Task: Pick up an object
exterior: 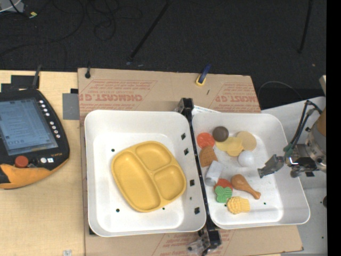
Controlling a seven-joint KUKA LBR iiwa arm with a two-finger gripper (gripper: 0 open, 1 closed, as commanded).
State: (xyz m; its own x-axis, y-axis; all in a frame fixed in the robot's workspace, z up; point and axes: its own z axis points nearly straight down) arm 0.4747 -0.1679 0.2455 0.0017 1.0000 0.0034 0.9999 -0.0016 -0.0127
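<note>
Grey metal wrist (306, 161) with black cables (299, 127) and dark jaws.

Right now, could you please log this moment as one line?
pincer: over right bin, holding nothing | toy drumstick: nearest, ungrasped | yellow tray: left bin

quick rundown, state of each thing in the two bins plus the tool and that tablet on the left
yellow divided plate: flat in the left bin, nothing in its compartments
toy chicken leg: lying in the right bin, apart from the tool
toy corn: lying by the near wall
white ball: resting among the toy food
brown ball: resting near the far wall
tool: over the right bin's right side, nothing seen between its fingers
tablet: screen lit
</note>
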